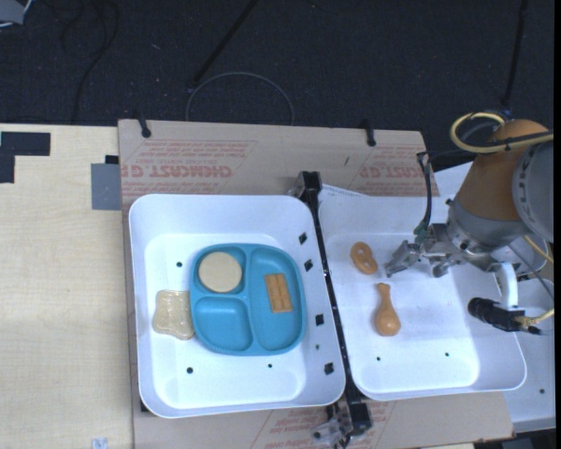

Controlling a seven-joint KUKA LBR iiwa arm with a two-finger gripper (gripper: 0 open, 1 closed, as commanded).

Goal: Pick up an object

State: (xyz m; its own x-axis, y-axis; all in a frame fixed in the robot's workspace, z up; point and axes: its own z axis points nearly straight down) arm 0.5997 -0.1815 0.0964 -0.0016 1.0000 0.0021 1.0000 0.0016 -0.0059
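White plastic bins sit side by side on the bench, and the arm [505, 181], grey with its orange band, reaches in over the right bin [449, 363] from the right. Its gripper [419, 255] hangs low above that bin's upper middle, fingers spread apart with nothing between them. Two candidates lie close by on the bin floor: a small tan croissant-like pastry toy [363, 258] just to the left of the fingertips, near but apart from them, and a toy chicken drumstick [385, 311] below it, lying roughly upright in the view with its fat end toward the bottom. The left bin [159, 223] holds a blue divided plate [226, 330] with a round beige cookie-like disc [219, 271] in its upper-left compartment and an orange wafer-shaped piece [279, 294] in its right compartment; a pale waffle-like slab [173, 313] lies just beside the plate's left rim, touching or nearly so. As I read it, the task is at the approach stage: nothing is grasped yet and the open fingers are lining up on something in the right bin, most likely the pastry since it is nearest. The next move would call for shifting a little left so the fingers straddle the pastry across its narrow width, descending to the bin floor, and closing firmly. The piece is small and rounded, so an off-centre closure could squirt it sideways toward the dividing wall.
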